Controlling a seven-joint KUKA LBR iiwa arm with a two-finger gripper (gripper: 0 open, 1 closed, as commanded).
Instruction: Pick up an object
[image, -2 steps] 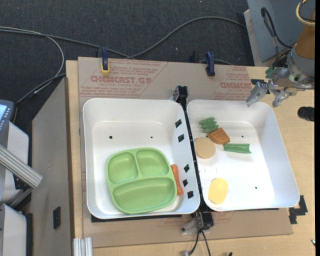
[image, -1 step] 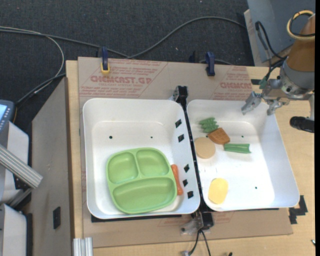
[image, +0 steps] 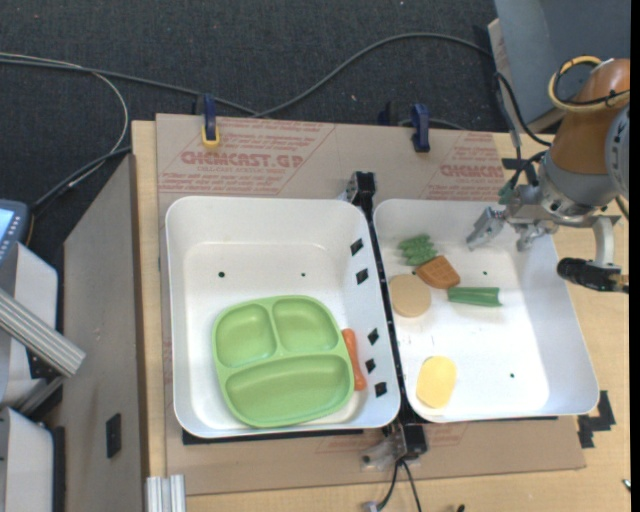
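While the grey two-finger gripper (image: 505, 229) hangs with jaws spread and nothing between them above the right white bin (image: 560, 330), your pick is not begun; the tan round disc (image: 409, 296) lies well left of it.

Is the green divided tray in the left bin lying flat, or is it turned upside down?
Flat and right side up: the green tray shows its three hollow compartments facing upward in the left bin.
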